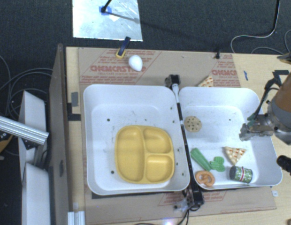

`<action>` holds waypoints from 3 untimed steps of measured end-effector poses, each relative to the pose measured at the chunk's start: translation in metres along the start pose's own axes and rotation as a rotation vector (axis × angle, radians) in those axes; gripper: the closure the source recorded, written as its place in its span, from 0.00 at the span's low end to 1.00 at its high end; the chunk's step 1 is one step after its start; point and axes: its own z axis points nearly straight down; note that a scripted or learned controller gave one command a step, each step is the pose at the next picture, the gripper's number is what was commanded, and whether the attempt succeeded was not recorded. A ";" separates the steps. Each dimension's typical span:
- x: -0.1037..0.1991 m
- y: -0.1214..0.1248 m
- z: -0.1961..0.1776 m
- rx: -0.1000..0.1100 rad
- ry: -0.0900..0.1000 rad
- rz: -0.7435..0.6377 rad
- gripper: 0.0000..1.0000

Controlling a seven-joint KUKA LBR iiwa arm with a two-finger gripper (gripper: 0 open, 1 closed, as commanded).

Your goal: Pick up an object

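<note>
Cardboard-topped bench on dark carpet, two white bins. Gripper over right bin; grip state unclear. Pizza slice just beside, at 7 o'clock.

A dark carpeted floor surrounds the desk, which is covered with printed cardboard. At twelve o'clock a shiny silvery sheet lies on the floor. Black cables loop at nine o'clock, beside what may be a metal rail.
</note>
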 end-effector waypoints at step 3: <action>-0.037 0.079 0.111 0.002 -0.002 0.004 0.00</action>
